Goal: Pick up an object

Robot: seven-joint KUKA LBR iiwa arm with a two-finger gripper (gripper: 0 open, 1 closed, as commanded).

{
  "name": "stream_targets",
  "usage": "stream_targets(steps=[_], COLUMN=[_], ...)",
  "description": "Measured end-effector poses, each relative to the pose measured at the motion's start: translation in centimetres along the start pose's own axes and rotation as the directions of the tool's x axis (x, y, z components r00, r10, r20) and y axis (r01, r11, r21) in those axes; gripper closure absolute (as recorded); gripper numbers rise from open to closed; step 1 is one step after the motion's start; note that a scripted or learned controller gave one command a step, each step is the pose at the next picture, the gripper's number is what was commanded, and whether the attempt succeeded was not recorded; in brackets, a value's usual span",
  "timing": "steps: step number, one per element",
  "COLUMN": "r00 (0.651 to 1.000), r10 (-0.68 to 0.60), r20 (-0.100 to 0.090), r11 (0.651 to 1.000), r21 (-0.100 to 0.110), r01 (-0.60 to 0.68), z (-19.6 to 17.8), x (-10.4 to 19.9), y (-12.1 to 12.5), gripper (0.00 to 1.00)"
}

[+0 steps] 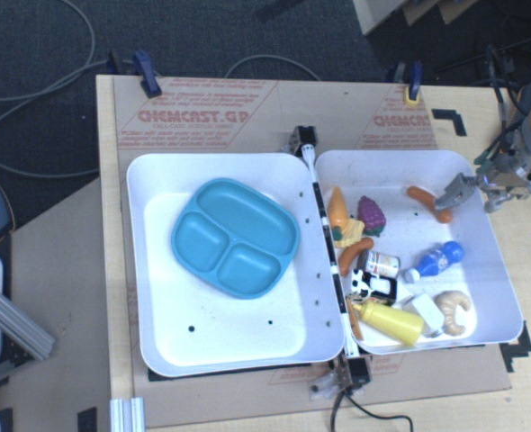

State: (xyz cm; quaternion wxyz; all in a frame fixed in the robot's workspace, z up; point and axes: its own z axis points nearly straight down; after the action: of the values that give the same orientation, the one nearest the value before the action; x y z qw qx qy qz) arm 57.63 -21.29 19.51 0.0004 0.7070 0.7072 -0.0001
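Showing the end effector [462, 190] beside an orange sausage [428, 202] — its long axis running down-right, just left of the fingers — whose spread cannot be told.

Both bins [148, 241] look like smooth white plastic with a soft sheen. The blue tray [236, 237] in the left one is plastic too, smooth, nearly matt. Over in the right bin, the yellow bottle [390, 320] shows a glossy plastic skin, and the blue bottle [437, 260] shines the same way. The purple grapes [371, 214] look knobbly, the carrot [337, 211] smooth and dull. The gripper [459, 190] reads as bare grey metal, slightly shiny. Under it all, the bench board [220, 115] is flat and matt like brown paper, printed in red.
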Motion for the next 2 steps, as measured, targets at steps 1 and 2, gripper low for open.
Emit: stream_targets(steps=[1, 2], r00=[1.000, 1.000], r10=[-0.005, -0.003], r20=[0.002, 0.002], r11=[1.000, 1.000], r21=[-0.007, -0.005], r01=[0.005, 0.003], z=[11.3, 9.9], x=[2.2, 2.1], y=[6.5, 6.3], gripper=[0.00, 1.00])
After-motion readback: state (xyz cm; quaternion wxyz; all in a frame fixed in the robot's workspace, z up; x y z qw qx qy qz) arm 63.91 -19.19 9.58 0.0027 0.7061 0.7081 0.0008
